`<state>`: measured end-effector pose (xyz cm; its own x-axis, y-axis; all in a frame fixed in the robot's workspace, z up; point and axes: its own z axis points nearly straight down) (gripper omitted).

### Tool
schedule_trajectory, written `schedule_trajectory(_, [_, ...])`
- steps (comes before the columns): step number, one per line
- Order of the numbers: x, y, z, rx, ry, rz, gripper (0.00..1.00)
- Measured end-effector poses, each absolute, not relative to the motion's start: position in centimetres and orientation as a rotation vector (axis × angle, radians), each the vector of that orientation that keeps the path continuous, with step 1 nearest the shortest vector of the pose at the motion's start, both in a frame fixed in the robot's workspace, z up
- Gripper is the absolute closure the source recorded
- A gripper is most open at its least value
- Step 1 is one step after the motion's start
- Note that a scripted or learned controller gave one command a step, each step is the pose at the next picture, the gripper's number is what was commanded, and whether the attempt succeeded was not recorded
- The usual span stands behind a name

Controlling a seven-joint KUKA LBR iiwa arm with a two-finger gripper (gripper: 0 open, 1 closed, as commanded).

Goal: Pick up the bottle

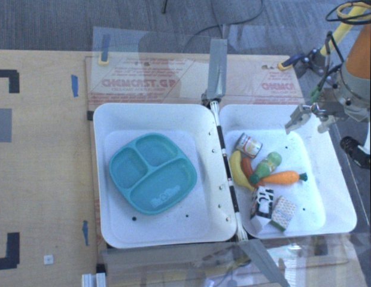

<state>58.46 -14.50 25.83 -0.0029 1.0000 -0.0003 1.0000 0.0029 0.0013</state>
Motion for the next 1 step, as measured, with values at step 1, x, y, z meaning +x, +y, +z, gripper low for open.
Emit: schedule_trajectory(1, [57.07, -9.92, 14.29, 2.205, 2.238, 0.000, 0.00])
